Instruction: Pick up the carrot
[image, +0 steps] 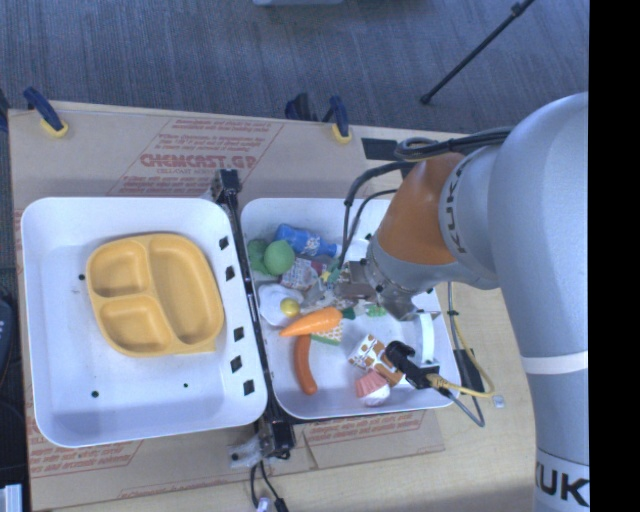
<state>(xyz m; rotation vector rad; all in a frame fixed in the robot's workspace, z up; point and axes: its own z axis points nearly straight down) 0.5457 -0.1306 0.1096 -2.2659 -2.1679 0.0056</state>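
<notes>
A yellow divided plate (153, 293) lies in the left bin (50, 400). In the right bin (425, 398), the carrot (312, 322) lies among toy food, with a green ball (278, 257) at its 11 o'clock and a sausage (304, 365) at 6. The gripper (343, 291) hovers at the carrot's 1 o'clock; whether it is parted or closed, I cannot tell.

We read "CHEMCAST GP" in red on the brown cardboard sheet (200, 150), and "KUKA" on the grey arm (545, 300).
</notes>
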